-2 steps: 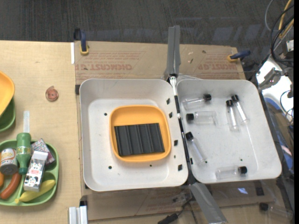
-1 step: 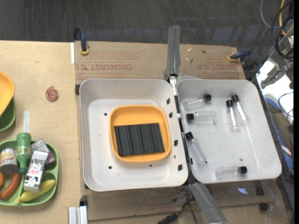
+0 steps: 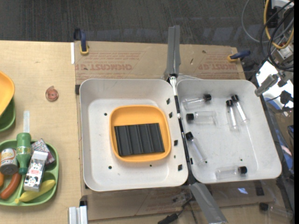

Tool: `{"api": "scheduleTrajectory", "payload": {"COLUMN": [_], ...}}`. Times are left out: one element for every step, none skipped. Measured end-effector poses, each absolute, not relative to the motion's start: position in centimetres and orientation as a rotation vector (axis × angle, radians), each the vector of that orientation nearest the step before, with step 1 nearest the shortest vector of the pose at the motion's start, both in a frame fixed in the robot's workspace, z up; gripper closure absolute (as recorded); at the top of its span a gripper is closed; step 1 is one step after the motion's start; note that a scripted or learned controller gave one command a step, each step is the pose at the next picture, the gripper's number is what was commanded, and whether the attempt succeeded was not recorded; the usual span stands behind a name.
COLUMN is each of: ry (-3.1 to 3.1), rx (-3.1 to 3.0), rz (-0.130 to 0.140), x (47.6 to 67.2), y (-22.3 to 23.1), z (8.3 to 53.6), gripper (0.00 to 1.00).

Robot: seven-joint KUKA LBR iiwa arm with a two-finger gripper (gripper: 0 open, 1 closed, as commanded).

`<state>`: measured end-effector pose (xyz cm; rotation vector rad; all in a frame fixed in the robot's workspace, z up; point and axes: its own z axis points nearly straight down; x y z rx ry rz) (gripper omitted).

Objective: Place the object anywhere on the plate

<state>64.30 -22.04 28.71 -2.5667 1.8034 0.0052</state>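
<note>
Since nothing yet lies on the yellow-orange rounded-square plate [image 3: 139, 111] in the left white bin [image 3: 93, 125], the whole task is still to do, and the risks sit mostly in the pick. The objects on offer are clear plastic tubes with black caps, all in the right white bin [image 3: 261, 125]. Two lie close together near its far right [image 3: 235, 112]. One lies near the far left [image 3: 200, 100], with another just in front of it [image 3: 202, 118]. One lies along the left wall [image 3: 196, 147], and one lies near the front edge [image 3: 230, 172]. Whether the gripper is apart or together I cannot tell.

As I judge it, the tubes are the trouble: round, smooth and see-through, so they are likely to roll or squirt out of a pinch that lands off centre. The paired tubes invite a grab that catches both or knocks one aside. The tube along the left wall leaves little room on the wall side, and a descent there could strike the bin's rim.

The drop has its own hazard. A dark grey ribbed slab [image 3: 140, 140] covers most of the plate's middle, and a tube let go from height could bounce or roll off it — perhaps over the shallow rim into the bin. A low release, with the tube lying along the ribs, looks safer.
</note>
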Motion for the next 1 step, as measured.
{"api": "scheduleTrajectory", "payload": {"ry": [1.285], "rx": [-2.861], "rz": [0.002], "x": [65.06], "y": [-21.06], "z": [31.13], "gripper": [0.0]}}
